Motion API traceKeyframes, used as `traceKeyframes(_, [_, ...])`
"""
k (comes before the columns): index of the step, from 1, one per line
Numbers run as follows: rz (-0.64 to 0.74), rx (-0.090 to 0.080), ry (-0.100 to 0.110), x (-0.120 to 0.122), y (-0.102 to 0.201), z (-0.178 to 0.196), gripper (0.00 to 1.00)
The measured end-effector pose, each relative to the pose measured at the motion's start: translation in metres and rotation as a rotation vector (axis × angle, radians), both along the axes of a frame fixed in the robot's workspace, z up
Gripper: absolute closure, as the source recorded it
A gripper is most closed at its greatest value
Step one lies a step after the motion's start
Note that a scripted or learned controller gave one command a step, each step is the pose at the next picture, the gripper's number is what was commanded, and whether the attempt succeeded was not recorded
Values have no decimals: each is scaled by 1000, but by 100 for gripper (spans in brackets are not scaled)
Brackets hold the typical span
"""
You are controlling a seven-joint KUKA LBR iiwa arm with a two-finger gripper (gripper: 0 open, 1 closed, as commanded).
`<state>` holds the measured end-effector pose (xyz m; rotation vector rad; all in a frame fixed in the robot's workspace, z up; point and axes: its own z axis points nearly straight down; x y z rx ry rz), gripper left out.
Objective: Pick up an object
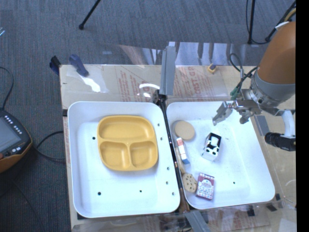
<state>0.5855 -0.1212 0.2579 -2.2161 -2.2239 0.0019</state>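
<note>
A yellow divided plate point(128, 142) lies in the middle of the left bin point(82, 197). In the right bin point(258, 182), a round tan cookie point(184, 130) and a slim carton point(182, 150) sit by its left wall, a chocolate-chip cookie point(189, 182) and a red card box point(205, 186) near its front edge, and a black-and-white cow-patterned carton point(212, 146) at its centre. The gripper point(233, 113) hangs over the far edge, its fingers apparently spread and grasping nothing.

One fixed camera looks down aslant on both bins point(77, 129).
</note>
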Motion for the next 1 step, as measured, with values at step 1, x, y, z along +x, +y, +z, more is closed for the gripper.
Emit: traceKeyframes(1, [-5, 1, 0, -22, 32, -138, 0])
